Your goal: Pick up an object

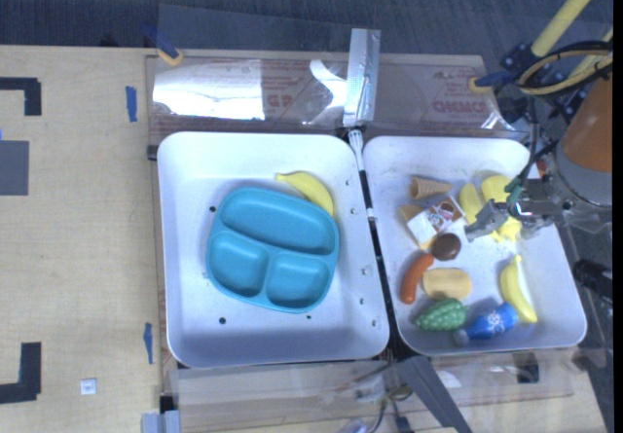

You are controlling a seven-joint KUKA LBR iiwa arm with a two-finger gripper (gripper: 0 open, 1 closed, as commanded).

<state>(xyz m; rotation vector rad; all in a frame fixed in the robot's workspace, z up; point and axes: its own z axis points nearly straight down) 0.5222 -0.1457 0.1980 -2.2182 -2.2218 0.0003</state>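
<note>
The bench [78, 227] is carrying two white bins side by side. The left bin [185, 178] is holding a blue tray [273, 248] with a banana [310, 190] lying against its far edge. The right bin [565, 319] is crowded with small toy foods, any of which could serve as the object to pick: a second banana [516, 290], a blue bottle [490, 323], a green piece [441, 315], a tan bun [447, 282], a sausage [415, 276], a brown ball [446, 246], a cone [428, 188] and a small carton [422, 225].

The arm [589, 144] is reaching in from the right, and the gripper [498, 215] is hanging low over the far right part of this bin, above some yellow pieces [484, 194]. Whether it is apart or together I cannot tell, and nothing is visibly caught in it.

The likely trouble is the clutter: the pieces are lying close together, so a descent could be landing between two of them, nudging them aside, or pinching a rounded one that squirts free. The bin wall is also near.
</note>
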